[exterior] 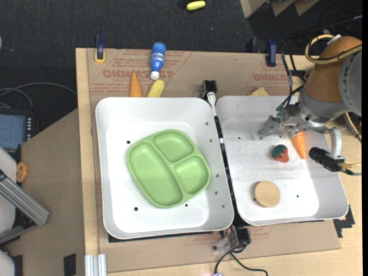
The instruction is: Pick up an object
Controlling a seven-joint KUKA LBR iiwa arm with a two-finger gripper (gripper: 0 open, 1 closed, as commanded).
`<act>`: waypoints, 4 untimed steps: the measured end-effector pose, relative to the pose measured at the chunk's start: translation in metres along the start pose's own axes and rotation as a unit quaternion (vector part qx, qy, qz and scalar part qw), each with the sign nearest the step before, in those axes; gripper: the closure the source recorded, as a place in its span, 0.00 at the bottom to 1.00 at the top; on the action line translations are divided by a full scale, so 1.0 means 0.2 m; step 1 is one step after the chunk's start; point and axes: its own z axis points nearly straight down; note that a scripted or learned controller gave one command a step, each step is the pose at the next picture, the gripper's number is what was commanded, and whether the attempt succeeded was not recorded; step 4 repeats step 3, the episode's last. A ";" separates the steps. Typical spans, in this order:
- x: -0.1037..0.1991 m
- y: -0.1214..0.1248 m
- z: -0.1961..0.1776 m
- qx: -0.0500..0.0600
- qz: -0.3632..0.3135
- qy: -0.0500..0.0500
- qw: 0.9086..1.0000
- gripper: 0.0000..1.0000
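Three things lie in my right bin [322,209]: carrot [299,144], strawberry [280,153], wooden disc [267,194]. My gripper [280,123] hovers near the far edge, clenched state unclear. I'm approaching; next, descend squarely over the carrot.

A green divided plate [168,168] lies in the left bin [109,125]; the hand [280,125] hovers over the right bin [241,119].

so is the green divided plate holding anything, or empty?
Empty. The green plate lies flat in the left bin, and all three of its compartments show bare green.
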 end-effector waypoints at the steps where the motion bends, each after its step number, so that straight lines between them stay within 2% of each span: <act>1: 0.12 -0.27 0.06 0.006 0.001 0.002 1.000 0.00; 2: 0.11 -0.26 0.00 0.001 0.001 0.001 1.000 1.00; 3: 0.62 -0.13 -0.48 -0.004 -0.006 0.002 1.000 1.00; 4: 0.62 -0.13 -0.48 -0.004 -0.006 0.002 1.000 1.00</act>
